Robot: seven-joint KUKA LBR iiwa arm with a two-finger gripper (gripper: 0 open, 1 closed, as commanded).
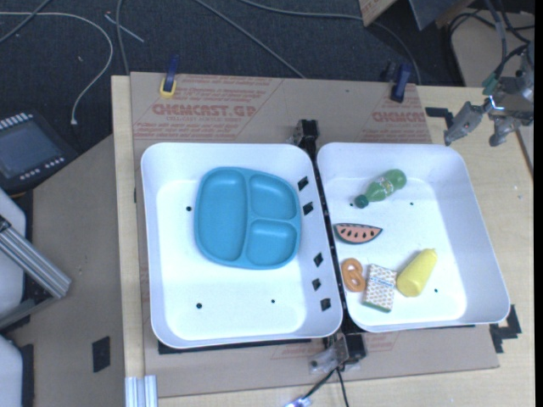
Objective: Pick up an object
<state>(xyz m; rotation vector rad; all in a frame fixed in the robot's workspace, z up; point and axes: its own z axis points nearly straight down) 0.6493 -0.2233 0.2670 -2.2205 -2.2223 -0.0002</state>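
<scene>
You can see two white bins side by side on a brown board. The left bin (170, 303) has smooth, shiny walls and round corners. In it lies a blue plate (248, 217), smooth plastic, with three dips in it. The plate sits in the upper middle of that bin.

The right bin (475, 253) holds the small things you could pick up. Near its top lies a green bottle (381, 187), on its side and tilted, with its cap end pointing down-left. Below it, close to the left wall, is a melon slice (357, 232), a flat half-moon, red with dark seeds. At the lower middle sits an orange pretzel (353, 274), a little looped ring. Just beside it, touching or almost touching, is a small square pack (380, 287) with a speckled look. Next to that lies a yellow thing (417, 272), smooth and rounded like a short tube, tilted up to the right.

The gripper (477, 119) is at the upper right of the frame, above the board's edge and outside the right bin. It is well apart from all the small things. It is grey metal and looks small and blurry there, so you cannot tell how it is set. Nothing sits between it and the bin.

Black clips (312, 236) run down the seam between the bins. Two blue clamps (170, 75) hold the board's top edge. Loose cables (102, 24) lie on the dark floor at the upper left.
</scene>
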